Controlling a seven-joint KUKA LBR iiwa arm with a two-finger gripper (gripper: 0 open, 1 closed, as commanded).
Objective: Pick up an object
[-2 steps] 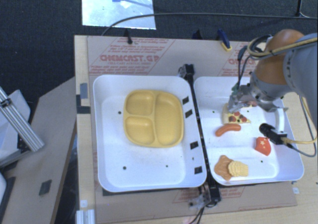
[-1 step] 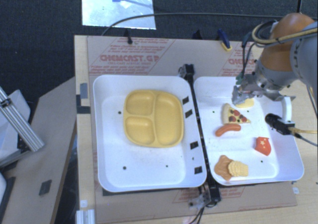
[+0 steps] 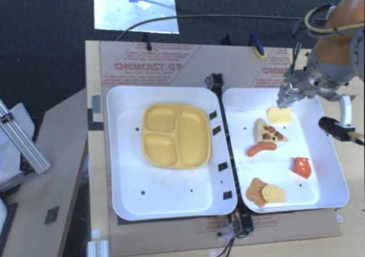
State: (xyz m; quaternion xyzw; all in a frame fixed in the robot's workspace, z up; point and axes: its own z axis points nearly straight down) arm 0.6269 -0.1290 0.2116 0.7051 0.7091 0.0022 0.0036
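The pale yellow disc (image 3: pixel 279 115) is lying near the back of the right bin (image 3: pixel 328 162), and your gripper (image 3: pixel 285 100) is hovering right over it. Whether it's apart or together, I cannot tell. Being flat, the disc risks slipping away toward the pizza slice (image 3: pixel 268 131) just beside it.

White bins (image 3: pixel 126 153), a yellow divided plate (image 3: pixel 174 135), red-topped pizza slice (image 3: pixel 269 132) (pepperoni dots), orange sausage (image 3: pixel 262 149)

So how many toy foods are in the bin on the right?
5: a pale yellow piece under the gripper, pizza slice, sausage, red piece, and waffle-and-cookie pile in front.
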